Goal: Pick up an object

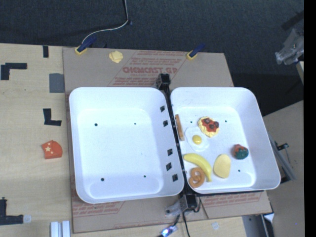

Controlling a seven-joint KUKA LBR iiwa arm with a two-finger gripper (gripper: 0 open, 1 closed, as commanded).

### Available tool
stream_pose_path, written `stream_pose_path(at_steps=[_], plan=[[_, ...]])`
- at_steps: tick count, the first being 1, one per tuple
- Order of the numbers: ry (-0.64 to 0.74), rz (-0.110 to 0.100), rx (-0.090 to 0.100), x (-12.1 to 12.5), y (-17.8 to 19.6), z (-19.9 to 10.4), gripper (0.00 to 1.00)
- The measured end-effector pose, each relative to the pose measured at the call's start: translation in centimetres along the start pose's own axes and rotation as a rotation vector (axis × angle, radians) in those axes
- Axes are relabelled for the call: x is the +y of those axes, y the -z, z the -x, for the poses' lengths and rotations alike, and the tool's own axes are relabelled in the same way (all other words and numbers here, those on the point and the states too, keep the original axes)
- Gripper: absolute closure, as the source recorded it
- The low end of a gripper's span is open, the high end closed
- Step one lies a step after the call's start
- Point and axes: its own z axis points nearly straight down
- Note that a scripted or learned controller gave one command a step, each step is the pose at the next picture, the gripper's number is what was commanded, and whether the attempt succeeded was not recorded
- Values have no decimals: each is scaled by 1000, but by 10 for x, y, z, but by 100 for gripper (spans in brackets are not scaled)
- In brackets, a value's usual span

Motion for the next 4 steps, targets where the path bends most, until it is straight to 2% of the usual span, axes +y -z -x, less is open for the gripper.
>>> stream_pose_path(at_steps=[2, 4], plan=[[-1, 1, 0, 0, 0, 0, 100], [-1, 2, -2, 23, 0, -21, 100]])
